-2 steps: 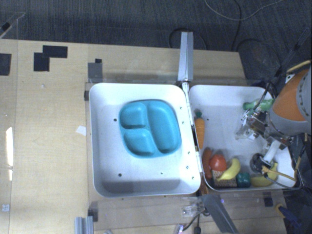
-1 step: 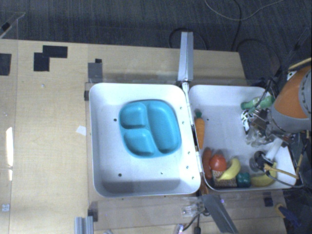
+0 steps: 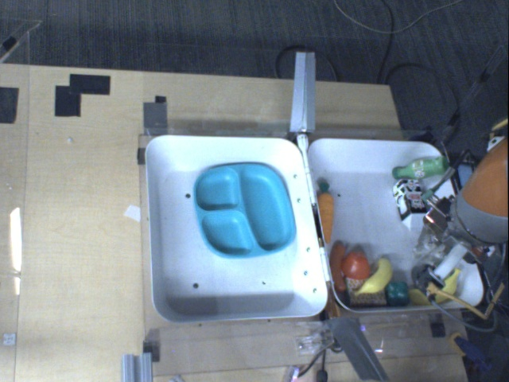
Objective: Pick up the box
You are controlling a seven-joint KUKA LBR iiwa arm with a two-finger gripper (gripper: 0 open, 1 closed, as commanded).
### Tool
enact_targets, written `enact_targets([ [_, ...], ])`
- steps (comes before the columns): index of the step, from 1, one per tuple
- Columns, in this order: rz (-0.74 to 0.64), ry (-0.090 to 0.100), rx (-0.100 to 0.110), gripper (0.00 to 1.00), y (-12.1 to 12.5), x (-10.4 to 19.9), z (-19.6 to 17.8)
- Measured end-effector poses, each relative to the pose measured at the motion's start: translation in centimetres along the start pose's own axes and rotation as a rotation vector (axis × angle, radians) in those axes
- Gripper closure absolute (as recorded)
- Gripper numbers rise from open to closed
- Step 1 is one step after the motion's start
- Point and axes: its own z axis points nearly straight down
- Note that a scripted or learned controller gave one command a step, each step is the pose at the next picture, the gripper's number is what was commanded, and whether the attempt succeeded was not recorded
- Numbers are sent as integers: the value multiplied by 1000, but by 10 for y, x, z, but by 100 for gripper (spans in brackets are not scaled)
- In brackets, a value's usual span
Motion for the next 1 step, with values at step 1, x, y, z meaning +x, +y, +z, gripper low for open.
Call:
enact_targets([
  [1, -3, -1, 0, 100, 53, 33, 29],
])
